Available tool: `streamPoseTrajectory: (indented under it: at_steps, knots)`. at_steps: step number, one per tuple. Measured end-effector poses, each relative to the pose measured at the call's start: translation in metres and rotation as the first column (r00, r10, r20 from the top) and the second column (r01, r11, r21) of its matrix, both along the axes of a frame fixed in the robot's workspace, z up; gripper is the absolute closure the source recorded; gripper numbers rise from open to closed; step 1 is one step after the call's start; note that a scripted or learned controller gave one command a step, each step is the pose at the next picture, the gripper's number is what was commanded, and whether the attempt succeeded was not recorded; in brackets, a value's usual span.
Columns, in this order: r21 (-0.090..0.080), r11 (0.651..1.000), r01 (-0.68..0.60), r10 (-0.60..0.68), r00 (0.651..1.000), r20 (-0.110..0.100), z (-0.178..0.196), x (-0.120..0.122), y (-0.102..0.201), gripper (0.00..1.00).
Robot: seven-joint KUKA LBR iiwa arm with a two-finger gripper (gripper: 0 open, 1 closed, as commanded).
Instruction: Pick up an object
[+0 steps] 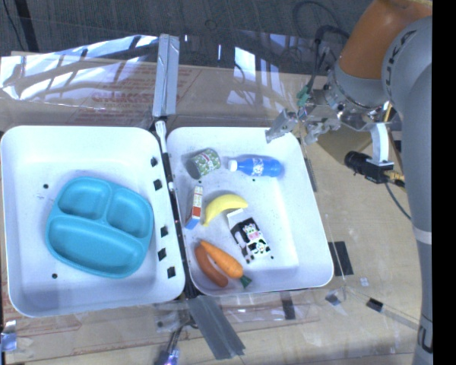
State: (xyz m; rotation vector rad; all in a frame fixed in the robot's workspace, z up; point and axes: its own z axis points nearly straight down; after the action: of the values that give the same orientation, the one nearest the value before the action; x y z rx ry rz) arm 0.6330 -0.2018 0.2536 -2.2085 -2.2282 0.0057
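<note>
The right bin holds several small things: a blue bottle lying on its side, a green-labelled can, a yellow banana, a carton with a black and white cow print, an orange carrot beside a brown sausage, and a slim tube by the left wall. My gripper hangs over the bin's far right corner, above and to the right of the blue bottle. Nothing is seen between its fingers.
The left bin carries a blue sectioned tray. A metal divider runs up between the bins at the back. The grey arm with its orange band comes in from the upper right.
</note>
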Motion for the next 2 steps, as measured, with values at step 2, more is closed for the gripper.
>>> streamPoseTrajectory:
  at_steps: [2]
  knots:
    - [0.0,0.996,0.093,-0.093,0.996,0.002,-0.162,-0.125,0.08,0.0]
